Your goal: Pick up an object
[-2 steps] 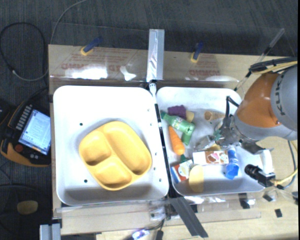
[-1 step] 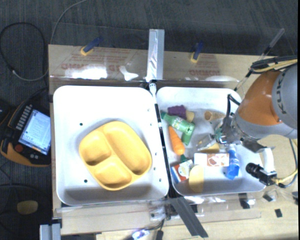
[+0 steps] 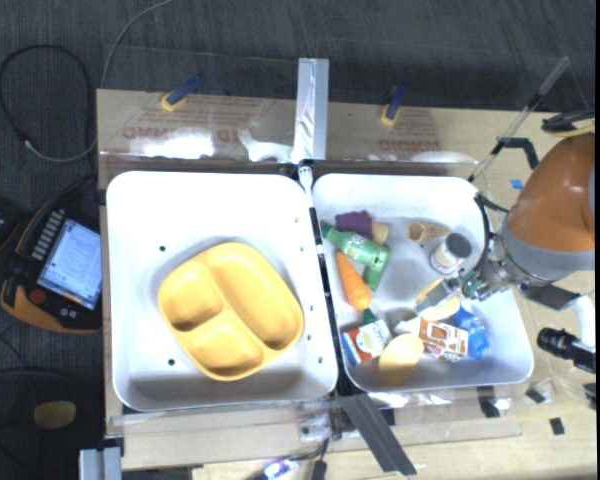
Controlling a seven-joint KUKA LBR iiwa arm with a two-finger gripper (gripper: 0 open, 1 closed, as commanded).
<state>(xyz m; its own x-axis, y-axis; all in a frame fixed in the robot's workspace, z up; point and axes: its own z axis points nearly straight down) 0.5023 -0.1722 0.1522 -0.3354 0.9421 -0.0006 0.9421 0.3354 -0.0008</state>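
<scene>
The right bin (image 3: 500, 368) holds a jumble of toy food: a purple bunch of grapes (image 3: 355, 221), a green bottle (image 3: 360, 251), an orange carrot (image 3: 355, 284), a small silver can (image 3: 448, 254), an orange-and-white carton (image 3: 445, 340) and a pale yellow fruit (image 3: 401, 350). My gripper (image 3: 448, 290) is low inside this bin near its right wall, just below the can and above the carton. The wrist with its orange band (image 3: 558, 203) hangs over the bin's right edge. Nothing can be made out held in the gripper.
The left bin (image 3: 140, 208) contains a yellow divided plate (image 3: 230, 308). A blue packet (image 3: 477, 330) and a red-and-white pack (image 3: 362, 342) lie at the right bin's front. A handheld pendant (image 3: 60, 263) and cables lie on the floor to the left.
</scene>
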